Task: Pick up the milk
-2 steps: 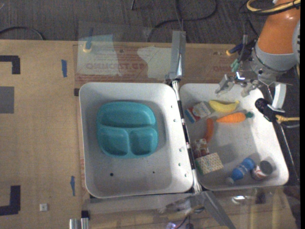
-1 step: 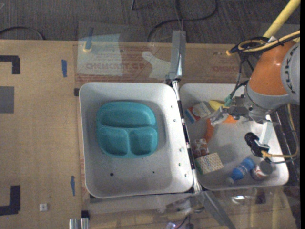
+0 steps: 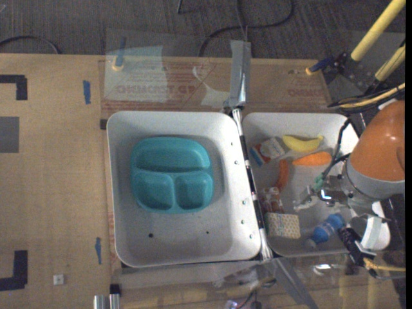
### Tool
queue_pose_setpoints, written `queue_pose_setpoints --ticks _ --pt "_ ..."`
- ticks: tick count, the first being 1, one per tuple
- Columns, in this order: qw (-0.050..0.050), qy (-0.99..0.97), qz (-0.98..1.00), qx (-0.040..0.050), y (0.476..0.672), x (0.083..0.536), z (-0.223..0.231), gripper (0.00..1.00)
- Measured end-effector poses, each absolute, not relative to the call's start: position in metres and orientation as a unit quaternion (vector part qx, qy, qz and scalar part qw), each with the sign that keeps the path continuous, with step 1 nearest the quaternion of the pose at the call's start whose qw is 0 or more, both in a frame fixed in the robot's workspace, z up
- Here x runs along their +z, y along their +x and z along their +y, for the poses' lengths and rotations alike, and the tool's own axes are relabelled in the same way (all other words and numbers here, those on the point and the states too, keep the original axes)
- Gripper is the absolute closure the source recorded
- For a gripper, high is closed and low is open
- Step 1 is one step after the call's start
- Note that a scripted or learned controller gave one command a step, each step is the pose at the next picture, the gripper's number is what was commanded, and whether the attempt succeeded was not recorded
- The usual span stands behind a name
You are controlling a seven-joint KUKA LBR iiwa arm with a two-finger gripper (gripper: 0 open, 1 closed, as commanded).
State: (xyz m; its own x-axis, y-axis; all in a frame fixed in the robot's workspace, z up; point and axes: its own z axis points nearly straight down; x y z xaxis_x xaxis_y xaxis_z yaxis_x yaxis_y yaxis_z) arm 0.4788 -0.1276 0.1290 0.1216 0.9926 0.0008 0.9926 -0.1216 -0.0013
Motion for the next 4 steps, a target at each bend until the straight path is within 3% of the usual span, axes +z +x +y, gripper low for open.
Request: queue_pose_setpoints --ticks 1,2,3,4 --pt "-0.001 -0.739 -0.673 -0.0002 0.479 0.187 -0.208 0.0" --pt "-0.004 -0.762 -0.648 -0.0027 0.482 0.088 -0.151 0.0" --pt "-0.004 -0.686 -0.727 -0.0022 0.484 0.088 -0.193 0.0" --pt "-0.006 -0.656 -0.755 -0.0006 0.481 0.118 -0.102 0.0"
